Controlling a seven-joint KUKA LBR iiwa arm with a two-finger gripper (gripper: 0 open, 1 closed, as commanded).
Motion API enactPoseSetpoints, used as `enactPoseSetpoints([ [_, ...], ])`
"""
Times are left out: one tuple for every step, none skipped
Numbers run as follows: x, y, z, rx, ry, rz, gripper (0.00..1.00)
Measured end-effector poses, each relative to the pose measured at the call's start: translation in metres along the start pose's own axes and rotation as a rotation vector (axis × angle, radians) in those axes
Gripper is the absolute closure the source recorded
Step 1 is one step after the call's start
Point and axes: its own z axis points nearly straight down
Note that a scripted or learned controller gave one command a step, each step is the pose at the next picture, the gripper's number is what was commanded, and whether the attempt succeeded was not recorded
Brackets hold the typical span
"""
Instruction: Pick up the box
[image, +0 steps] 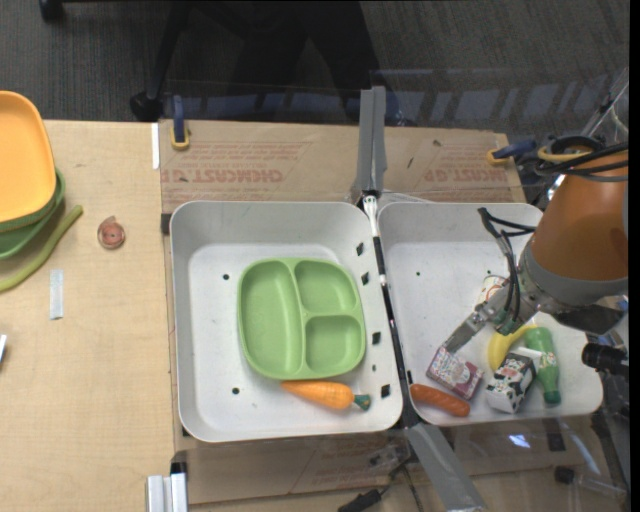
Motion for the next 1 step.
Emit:
enactPoseSetpoints([
  [0.0072,-0.0182,0.0758,0.001,0.002,0.029,0.0],
])
